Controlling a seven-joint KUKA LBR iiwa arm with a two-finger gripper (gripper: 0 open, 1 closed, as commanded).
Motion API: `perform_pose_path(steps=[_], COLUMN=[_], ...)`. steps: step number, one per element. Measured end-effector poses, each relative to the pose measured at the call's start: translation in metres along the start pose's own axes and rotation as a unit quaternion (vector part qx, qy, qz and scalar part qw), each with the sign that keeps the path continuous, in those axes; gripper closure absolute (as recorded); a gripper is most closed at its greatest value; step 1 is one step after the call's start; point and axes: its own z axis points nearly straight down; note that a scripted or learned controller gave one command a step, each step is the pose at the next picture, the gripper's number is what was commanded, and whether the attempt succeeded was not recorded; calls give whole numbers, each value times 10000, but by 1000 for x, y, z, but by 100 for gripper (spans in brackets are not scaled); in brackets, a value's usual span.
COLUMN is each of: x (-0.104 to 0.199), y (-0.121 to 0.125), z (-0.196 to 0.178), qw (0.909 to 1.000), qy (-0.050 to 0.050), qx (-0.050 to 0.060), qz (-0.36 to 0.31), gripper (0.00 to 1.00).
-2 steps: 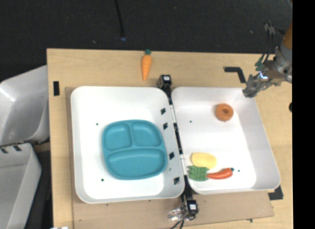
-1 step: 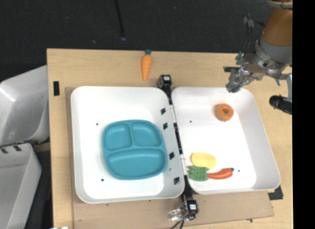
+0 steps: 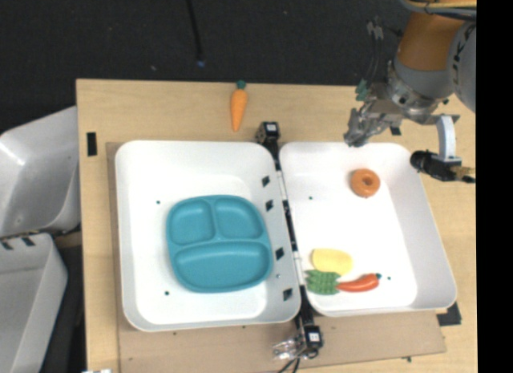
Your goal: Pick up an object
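Upper right of frame, over far rim of right bin: gripper hovering, finger state can't tell, nothing seen held; nearest obj orange ring just below, w/ risk of skidding off if descent off-centre.

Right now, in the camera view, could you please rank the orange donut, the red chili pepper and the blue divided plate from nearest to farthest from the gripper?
From the gripper:
1. Orange donut, right bin, just below it.
2. Red chili pepper, right bin's near edge.
3. Blue divided plate, left bin.
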Motion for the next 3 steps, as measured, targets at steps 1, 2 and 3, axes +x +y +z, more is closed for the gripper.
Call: perform_pose_path(steps=[1, 2, 3], x=[52, 107, 156], y=[4, 11, 7], z=[15, 7, 22], qw=[10000, 10000, 10000], qy=[3, 4, 4], qx=[8, -3, 11], qz=[0, -5, -1], gripper=[100, 100, 100])
